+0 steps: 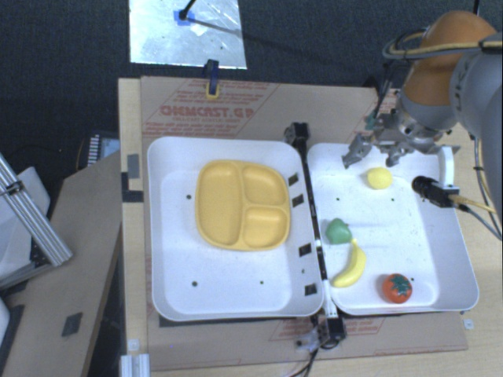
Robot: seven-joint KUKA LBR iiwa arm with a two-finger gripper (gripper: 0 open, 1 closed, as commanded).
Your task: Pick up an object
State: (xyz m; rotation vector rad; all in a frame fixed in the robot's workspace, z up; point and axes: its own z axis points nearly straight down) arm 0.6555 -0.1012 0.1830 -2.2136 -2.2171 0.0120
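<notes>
In the right bin (pixel 448 246) lie a small yellow lemon (pixel 380 178) at the back, a green pepper-like piece (pixel 338 231) near the divider, a banana (pixel 351 265) in front of it, and a red tomato (pixel 397 287) at the front. My gripper (pixel 371 158) hangs over the back of this bin, just behind and slightly left of the lemon. Its two grey fingers (pixel 350 158) are spread apart with nothing between them.
The left bin (pixel 177 289) holds a yellow divided plate (pixel 241 204). A black divider (pixel 310 210) runs between the bins. The arm's grey and orange body (pixel 456 61) fills the upper right. A foil sheet (pixel 187 20) lies beyond the bench.
</notes>
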